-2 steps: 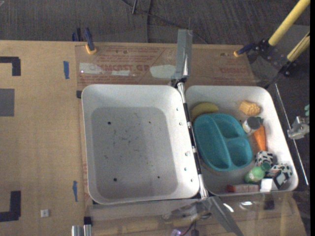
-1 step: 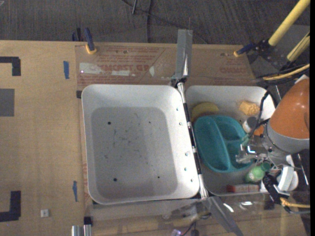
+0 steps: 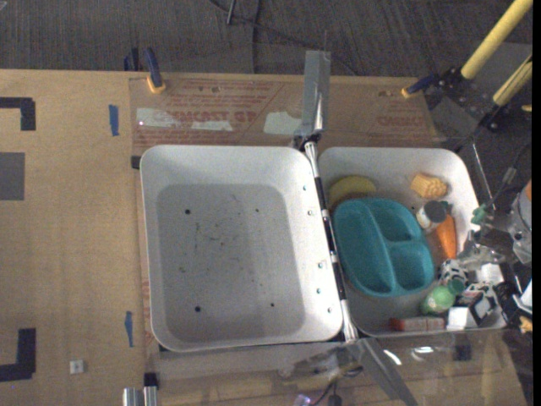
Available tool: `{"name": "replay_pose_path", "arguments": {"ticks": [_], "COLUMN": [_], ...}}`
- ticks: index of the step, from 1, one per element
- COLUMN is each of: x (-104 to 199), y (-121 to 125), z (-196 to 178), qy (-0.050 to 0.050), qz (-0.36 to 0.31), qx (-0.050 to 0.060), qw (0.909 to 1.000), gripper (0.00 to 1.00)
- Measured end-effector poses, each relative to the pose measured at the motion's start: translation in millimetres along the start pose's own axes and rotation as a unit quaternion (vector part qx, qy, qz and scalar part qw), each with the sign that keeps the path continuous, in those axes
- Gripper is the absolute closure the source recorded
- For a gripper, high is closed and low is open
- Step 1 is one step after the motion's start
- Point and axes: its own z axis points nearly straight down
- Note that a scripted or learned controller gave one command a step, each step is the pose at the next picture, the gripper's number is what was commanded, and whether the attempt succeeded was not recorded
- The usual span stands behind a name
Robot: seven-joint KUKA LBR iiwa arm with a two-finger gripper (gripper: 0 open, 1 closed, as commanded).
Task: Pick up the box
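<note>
Presently the tool (image 3: 499, 248) is hanging at the right edge of the right-hand shallow white plastic bin (image 3: 385, 156); whether it is spread or closed, cannot tell. The small flat reddish box (image 3: 416, 323) is lying along that bin's near wall, just below the teal compartment tray (image 3: 385, 248). Judging this as the approach step: next, the arm needs shifting leftward and nearer, then descending squarely over the box.

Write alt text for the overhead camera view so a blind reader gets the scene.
Two shallow white bins sit side by side on a brown bench. The right bin holds a teal divided tray, an orange carrot, a yellow piece and small toys, with the robot's gripper at its right edge; the left bin shows bare floor.
</note>
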Motion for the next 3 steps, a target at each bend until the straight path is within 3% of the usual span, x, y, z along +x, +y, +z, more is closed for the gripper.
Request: {"name": "replay_pose_path", "arguments": {"ticks": [1,2,3], "x": [67,91,135], "y": [-25,27,29], "z": [4,-3,23], "qy": [0.001,0.0,0.001], "qz": [-0.115,-0.131,-0.102], "qx": [0.001,-0.001,0.001], "qw": [0.9934,0.9914,0.9948], "gripper": [1.0,1.0,1.0]}}
